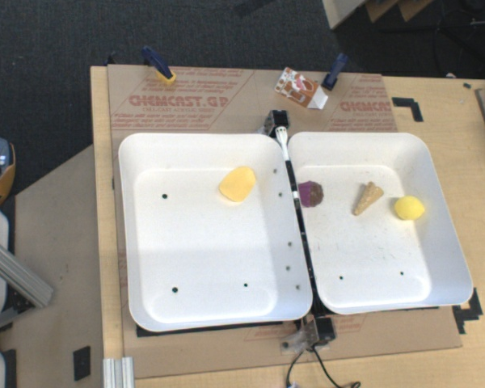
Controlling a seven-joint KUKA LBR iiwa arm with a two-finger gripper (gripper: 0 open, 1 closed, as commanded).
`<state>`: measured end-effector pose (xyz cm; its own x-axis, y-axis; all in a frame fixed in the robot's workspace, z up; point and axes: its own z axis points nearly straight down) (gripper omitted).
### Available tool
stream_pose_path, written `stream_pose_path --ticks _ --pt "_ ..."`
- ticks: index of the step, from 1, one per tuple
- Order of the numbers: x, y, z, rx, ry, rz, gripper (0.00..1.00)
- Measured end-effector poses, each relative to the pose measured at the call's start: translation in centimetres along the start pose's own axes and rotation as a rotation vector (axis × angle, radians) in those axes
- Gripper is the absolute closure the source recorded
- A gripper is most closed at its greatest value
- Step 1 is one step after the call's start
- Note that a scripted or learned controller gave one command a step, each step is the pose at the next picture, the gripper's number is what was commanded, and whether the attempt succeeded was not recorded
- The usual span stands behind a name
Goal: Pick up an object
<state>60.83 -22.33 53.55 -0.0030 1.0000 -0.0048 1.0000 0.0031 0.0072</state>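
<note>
Where the two bins meet, a dark purple object point(310, 193) is seen against the left wall of the right bin point(436, 241), its shape hard to make out. A tan cone-shaped piece point(368, 198) lies toward that bin's far edge, with a yellow ball point(409, 208) near its right wall. A yellow lump point(237, 184) rests by the far edge of the left bin point(145, 281). A small packet point(301, 88) lies on the bench's far edge point(226, 95). The gripper's state cannot be told.

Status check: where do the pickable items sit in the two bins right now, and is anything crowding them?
Left bin: one yellow piece. Right bin: purple item by the inner wall, tan cone, yellow ball. All lying apart, nothing stacked.
</note>
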Motion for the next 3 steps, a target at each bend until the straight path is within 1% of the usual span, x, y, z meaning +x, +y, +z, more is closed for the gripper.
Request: stream_pose_path --ticks 1,2,3 --pt "0.0 5.6 0.1 0.000 0.000 0.000 1.00" --pt "-0.1 2.1 -0.1 0.008 0.005 0.005 1.00" --pt "15.9 6.1 0.0 0.002 0.008 -0.013 1.00"
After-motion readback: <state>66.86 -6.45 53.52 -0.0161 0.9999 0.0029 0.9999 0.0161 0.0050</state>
